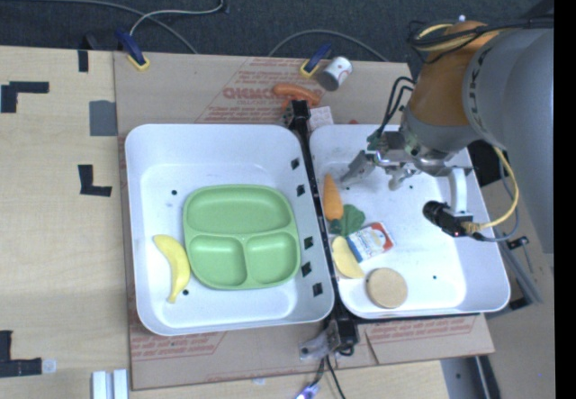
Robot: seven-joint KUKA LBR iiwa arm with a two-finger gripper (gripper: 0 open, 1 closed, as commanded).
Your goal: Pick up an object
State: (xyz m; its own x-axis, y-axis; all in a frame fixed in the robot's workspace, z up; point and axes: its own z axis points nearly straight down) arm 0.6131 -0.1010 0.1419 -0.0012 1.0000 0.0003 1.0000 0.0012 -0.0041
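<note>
My gripper [374, 174] hangs over the back part of the right bin [468, 285], its two fingers apart with nothing between them. Just left of it an orange carrot [332, 196] lies along the bin's left wall. Below the carrot sit a green leafy piece [349, 217], a small red, white and blue packet [370, 240], a pale yellow piece [346, 258] and a round tan biscuit [388, 287]. The left bin [153, 154] holds a green divided plate [241, 236] and a yellow banana [175, 266] at the plate's left.
The grey arm with its orange band [445, 86] fills the upper right, and a black cable plug [445, 215] hangs over the right bin. Behind the bins lie a red sausage-like toy [297, 93] and a small grey cylinder [335, 73]. Black clips line the wall between the bins.
</note>
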